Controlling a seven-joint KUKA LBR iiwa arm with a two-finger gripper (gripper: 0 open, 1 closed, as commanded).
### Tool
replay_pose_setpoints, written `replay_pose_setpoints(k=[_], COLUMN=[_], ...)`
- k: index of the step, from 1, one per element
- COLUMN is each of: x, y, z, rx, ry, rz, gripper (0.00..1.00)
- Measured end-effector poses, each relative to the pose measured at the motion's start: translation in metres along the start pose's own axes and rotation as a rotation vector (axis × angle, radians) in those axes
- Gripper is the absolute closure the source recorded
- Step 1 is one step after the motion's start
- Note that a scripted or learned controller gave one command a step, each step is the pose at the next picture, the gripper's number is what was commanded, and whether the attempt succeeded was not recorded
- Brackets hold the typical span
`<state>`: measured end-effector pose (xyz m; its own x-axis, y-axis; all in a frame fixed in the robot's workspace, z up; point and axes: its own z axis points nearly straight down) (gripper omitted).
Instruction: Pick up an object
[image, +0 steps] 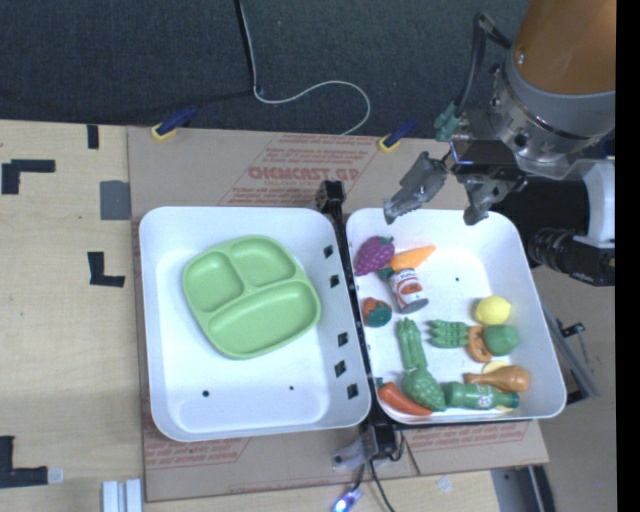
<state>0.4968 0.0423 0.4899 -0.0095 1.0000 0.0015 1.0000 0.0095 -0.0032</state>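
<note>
Two dark fingers of the gripper (447, 198) stand spread wide apart with nothing between them, hovering over the far edge of the right bin (530, 300). Nearest below it lie a purple bunch of grapes (374, 254), a small orange carrot (414, 256) and a little red-and-white can (408, 289), close together in the bin's far left corner. Further on are a yellow lemon (492, 310), green toy vegetables (412, 345) and more play food crowded along the near wall. The left bin (165, 330) bears a green divided plate (252, 295); both bins sit on cardboard on the counter (60, 330).

By my judgement this is the approach step: no object is picked yet. The next move calls for choosing one piece, perhaps the grapes or the can, centring the spread fingers over it, descending, and closing without catching its neighbours.
</note>
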Motion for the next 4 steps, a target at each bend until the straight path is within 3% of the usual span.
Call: replay_pose_setpoints(k=[1, 2, 3, 4], x=[-0.004, 0.076, 0.048, 0.01], y=[0.003, -0.013, -0.012, -0.009], z=[-0.01, 0.006, 0.198, 0.066], rx=[-0.001, 0.001, 0.017, -0.017], ry=[-0.003, -0.001, -0.006, -0.001], rz=[0.006, -0.001, 0.011, 0.011], gripper=[1.0, 1.0, 1.0, 1.0])
